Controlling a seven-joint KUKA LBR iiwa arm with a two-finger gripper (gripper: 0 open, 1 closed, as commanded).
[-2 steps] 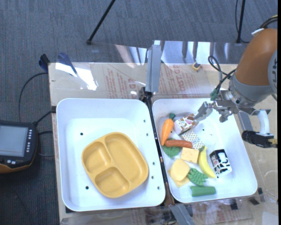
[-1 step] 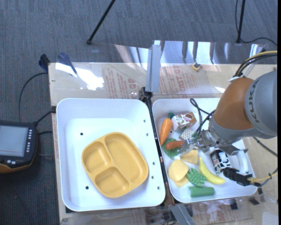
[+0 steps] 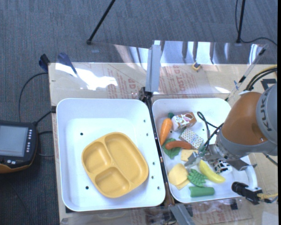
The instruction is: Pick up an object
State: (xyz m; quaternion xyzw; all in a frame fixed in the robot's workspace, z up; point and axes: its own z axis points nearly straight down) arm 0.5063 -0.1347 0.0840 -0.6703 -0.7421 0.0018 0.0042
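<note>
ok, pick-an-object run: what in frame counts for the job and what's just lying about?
Job:
- pincer, low in the right bin
- candidates there: carrot, banana, red sausage, checkered block, green piece

Lying about:
- yellow divided plate in the left bin
- handheld controller on the floor

you're looking at a robotics lab here: grey carpet (image 3: pixel 47 27) underfoot, tripod legs (image 3: pixel 104 17) standing off the bench's far edge, a teach pendant (image 3: pixel 11 144) with its cable lying on the floor past the bench's left edge. the bench (image 3: pixel 103 81) itself is taped cardboard, two white bins (image 3: pixel 68 111) side by side, and toy food (image 3: pixel 165 130) for test pieces.
</note>
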